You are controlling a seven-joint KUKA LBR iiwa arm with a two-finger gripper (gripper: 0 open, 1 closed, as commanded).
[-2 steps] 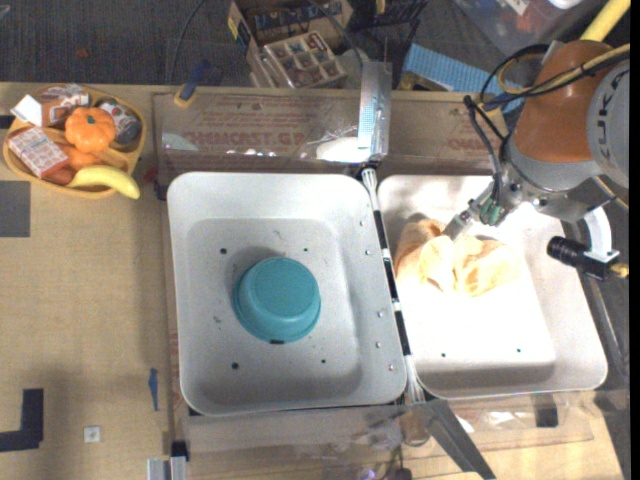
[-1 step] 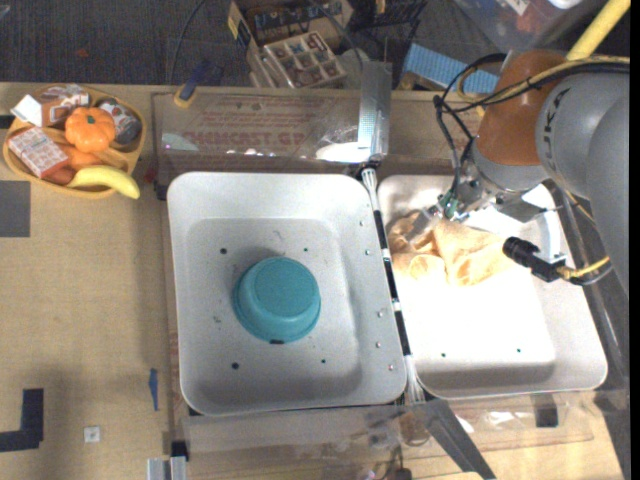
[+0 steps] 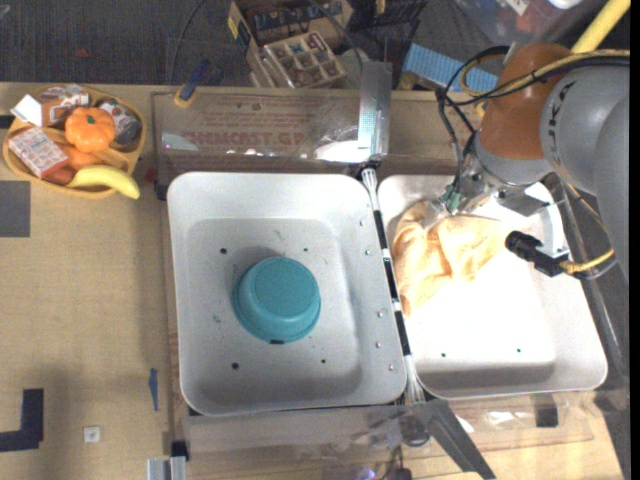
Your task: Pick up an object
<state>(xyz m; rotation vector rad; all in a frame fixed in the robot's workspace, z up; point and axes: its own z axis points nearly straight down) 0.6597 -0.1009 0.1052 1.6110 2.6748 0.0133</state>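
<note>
The grey arm (image 3: 590, 118) reaches in from the right, wrist angled downward.

Teal bowl (image 3: 278, 299) in left bin (image 3: 200, 218), yellow cloth (image 3: 440, 253) in right bin (image 3: 500, 358), gripper (image 3: 455, 200) perhaps touching it.

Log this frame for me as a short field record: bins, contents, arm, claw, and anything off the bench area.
left bin: holds a teal bowl, upside down, near the middle
right bin: holds a yellow cloth, crumpled, in the far left part
arm: reaches in from the right, over the right bin's far edge
claw: at the cloth's far edge; grip state cannot be told
side item: fruit basket at far left, with a banana and a small pumpkin
</note>
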